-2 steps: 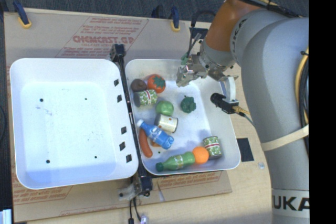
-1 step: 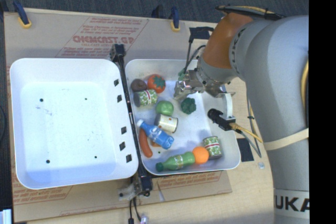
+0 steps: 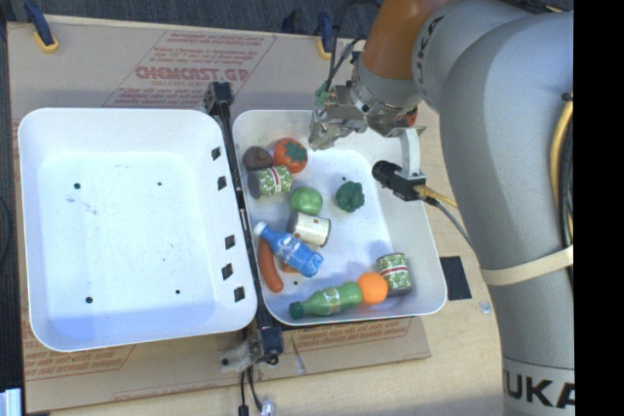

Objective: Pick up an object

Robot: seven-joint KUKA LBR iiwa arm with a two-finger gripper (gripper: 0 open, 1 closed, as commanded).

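My gripper [image 3: 326, 133] hangs over the far end of the right bin [image 3: 421, 248], just right of a red tomato [image 3: 290, 154]. Nothing shows between its fingers. Below it lie a brown ball [image 3: 257, 157], a labelled can [image 3: 274, 181], a green apple [image 3: 307, 201], a broccoli piece [image 3: 350, 196], a white cup [image 3: 312, 229], a blue bottle [image 3: 291, 251], a red sausage [image 3: 270, 267], a green bottle [image 3: 326, 300], an orange [image 3: 371, 288] and a second can [image 3: 394, 273].
The left bin [image 3: 117, 229] sits beside the right one, with a black divider rail [image 3: 230, 195] between them. The grey arm [image 3: 487, 132] covers the right side of the bench. A black connector [image 3: 395, 180] juts over the right bin's edge.
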